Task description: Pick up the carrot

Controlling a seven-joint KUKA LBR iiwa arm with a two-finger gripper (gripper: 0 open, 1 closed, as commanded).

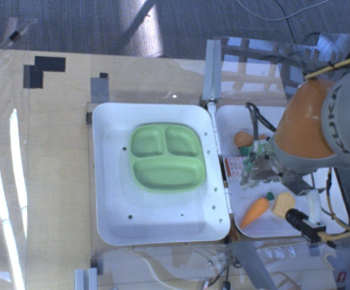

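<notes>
Near edge, R bin [238, 229]: the carrot [254, 211] lies on the white floor, a smooth orange taper w/ a small green stub at its upper-right end, tip pointing toward the bin's near-left corner. Just beside its stub end sits a pale tan block [283, 204], rounded and matte. Nothing touches the carrot.

Mid zone: the gripper [254, 169] hangs above the R bin, up-left of the carrot and apart from it. It reads as a cluster of grey metal parts w/ green bits; whether it is spread or closed cannot be told from this angle. Behind it the wrist carries a glossy orange band [302, 125] and a grey casing.

Just past the gripper, a small round orange-brown item [243, 139] rests near the R bin's left wall.

L bin [111, 162]: shallow, white, rounded corners, small dark holes in the floor. A light-green plastic tray [166, 157] lies centred in it, w/ three compartments: two small far, one wide near.

Far: pale wood bench [54, 162], then dark ribbed flooring.
</notes>
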